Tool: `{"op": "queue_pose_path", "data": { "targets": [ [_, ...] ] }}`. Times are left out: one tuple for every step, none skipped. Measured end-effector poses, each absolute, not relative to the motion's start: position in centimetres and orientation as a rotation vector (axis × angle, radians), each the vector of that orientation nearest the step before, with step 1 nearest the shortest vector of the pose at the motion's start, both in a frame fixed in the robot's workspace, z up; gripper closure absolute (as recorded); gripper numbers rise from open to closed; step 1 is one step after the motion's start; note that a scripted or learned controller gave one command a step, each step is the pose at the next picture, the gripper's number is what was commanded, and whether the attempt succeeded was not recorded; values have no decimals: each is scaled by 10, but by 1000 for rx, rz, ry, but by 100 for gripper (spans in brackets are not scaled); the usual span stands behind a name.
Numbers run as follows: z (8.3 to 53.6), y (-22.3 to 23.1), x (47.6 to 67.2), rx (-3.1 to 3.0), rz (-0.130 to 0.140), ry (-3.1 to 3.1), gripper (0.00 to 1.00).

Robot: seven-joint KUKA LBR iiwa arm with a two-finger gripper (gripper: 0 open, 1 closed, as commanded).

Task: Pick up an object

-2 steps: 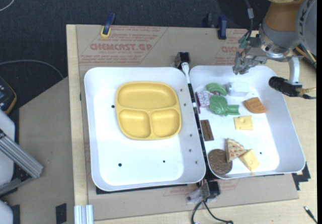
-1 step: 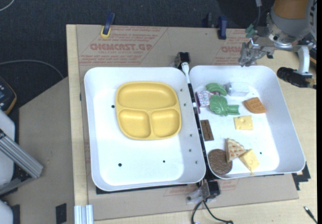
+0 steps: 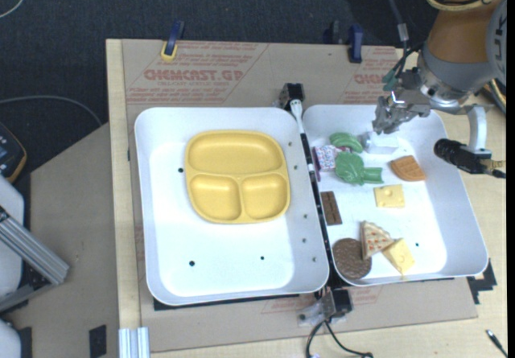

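Looking down from the camera view, you are seeing the gripper [image 3: 390,125] hanging low over the far part of the right bin [image 3: 459,224], just beyond the green toys [image 3: 352,160]; whether it is clenched or released I cannot tell, and nothing is showing in its grasp. The nearest candidates are lying in that bin: the green toys beside the gripper, an orange piece [image 3: 407,168] to their right, a cheese square [image 3: 390,196] nearer you, and a brown disc [image 3: 351,258] with wedges [image 3: 385,244] at the near end. These are looking like play food, so you are probably dealing with light, stiff, smooth plastic that may be slipping out of a pinch; taking the green toys across a narrow part seems the best hold, while the flat pieces are offering little edge. The far bin wall is standing close behind the gripper, so room there is tight; open floor is lying between the cheese and the right wall. The left bin [image 3: 153,187] is holding a yellow tray [image 3: 237,175].
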State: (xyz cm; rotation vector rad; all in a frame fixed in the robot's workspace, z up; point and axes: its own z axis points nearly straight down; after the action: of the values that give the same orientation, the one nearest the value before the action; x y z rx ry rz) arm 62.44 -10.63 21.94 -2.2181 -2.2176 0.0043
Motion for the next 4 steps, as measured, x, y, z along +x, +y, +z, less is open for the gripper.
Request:
{"op": "queue_pose_path", "data": {
  "targets": [
    [228, -84, 585, -2217, 3, -2220, 100],
    [235, -46, 548, -2214, 1, -2222, 100],
    [228, -27, 496, -2217, 5, -2217, 100],
    [220, -2, 483, -2215, 3, -2220, 100]
  ]
}}
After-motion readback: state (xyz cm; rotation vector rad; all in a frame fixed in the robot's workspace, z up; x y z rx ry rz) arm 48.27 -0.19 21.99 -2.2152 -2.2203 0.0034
